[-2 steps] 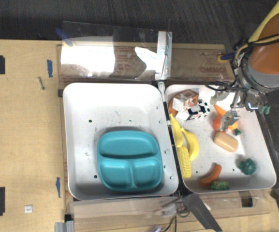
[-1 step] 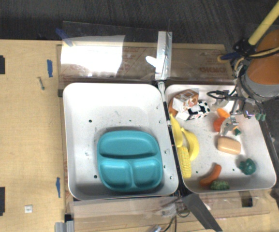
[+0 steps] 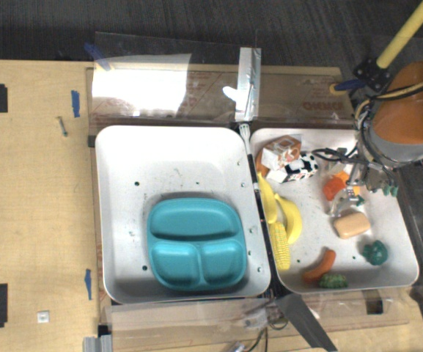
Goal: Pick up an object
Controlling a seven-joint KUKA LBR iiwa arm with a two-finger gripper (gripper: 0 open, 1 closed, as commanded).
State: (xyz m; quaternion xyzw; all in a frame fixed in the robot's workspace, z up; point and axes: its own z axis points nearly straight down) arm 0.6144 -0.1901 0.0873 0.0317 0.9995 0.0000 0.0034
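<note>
The right bin [image 3: 405, 229] holds several toy foods. An orange piece [image 3: 333, 188] lies beside a tan bread-like piece [image 3: 352, 226]. My gripper [image 3: 350, 195] hangs low over the bin between these two, with the grey arm and its orange band [image 3: 405, 119] above it at the right. Along the bin's left wall lie a yellow banana [image 3: 289, 215] and a corn cob [image 3: 279, 245]. A black-and-white cow [image 3: 300, 169] and a red-and-white carton [image 3: 281, 152] sit at the back. Near the front are a teal lump [image 3: 375, 252], an orange-red stick [image 3: 319, 265] and a green piece [image 3: 333, 281].
The left bin [image 3: 123, 167] carries a teal divided plate [image 3: 195, 242] in its front half. A clear panel [image 3: 160, 86] with a metal bracket [image 3: 248, 83] stands behind the bins. A yellow pole [image 3: 413, 24] crosses the top right corner.
</note>
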